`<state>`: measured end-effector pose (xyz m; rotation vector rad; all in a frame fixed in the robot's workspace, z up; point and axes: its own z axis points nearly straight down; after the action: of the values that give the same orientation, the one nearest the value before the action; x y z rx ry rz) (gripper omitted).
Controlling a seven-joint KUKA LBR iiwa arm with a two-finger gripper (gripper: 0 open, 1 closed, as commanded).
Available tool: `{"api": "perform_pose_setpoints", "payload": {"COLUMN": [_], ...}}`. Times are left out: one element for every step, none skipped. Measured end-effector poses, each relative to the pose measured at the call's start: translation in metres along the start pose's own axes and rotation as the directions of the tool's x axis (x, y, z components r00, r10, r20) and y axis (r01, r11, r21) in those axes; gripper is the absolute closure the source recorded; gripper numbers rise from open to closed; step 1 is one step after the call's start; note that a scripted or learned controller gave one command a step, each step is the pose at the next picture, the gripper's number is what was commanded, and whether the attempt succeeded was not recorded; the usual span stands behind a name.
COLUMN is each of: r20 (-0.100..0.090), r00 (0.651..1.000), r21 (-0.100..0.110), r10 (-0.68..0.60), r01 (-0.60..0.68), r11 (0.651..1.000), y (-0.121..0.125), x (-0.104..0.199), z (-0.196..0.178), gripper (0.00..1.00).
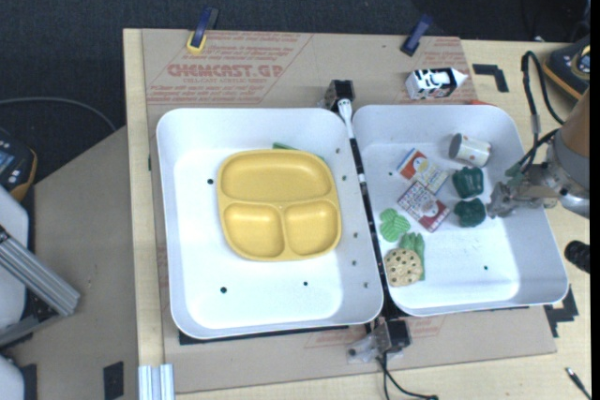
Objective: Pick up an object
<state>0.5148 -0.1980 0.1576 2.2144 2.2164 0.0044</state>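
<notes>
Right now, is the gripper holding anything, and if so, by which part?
Cannot be told. The gripper sits low at the right bin's right side, just beside a dark green piece, but nothing shows between its fingers, and they are too small to read.

Robotics lab — clamped board point(234, 61), white bins point(178, 229), loose cables point(403, 370).

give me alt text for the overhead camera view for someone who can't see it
A robot gripper reaches in from the right over the right white bin, close to two dark green objects among small toys, including a cookie. The left white bin holds a yellow divided plate.
</notes>
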Motion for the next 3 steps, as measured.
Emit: {"api": "perform_pose_setpoints", "payload": {"r20": [-0.001, -0.001, -0.007], "r00": [1.0, 1.0, 1.0], "r21": [0.002, 0.003, 0.01], "r10": [0.0, 0.0, -0.004], "r01": [0.0, 0.0, 0.004], "r11": [1.0, 1.0, 1.0], "y": [-0.002, -0.001, -0.005], "x": [-0.001, -0.002, 0.05], "z": [-0.043, -0.069, -0.067], "gripper": [1.0, 1.0, 1.0]}}
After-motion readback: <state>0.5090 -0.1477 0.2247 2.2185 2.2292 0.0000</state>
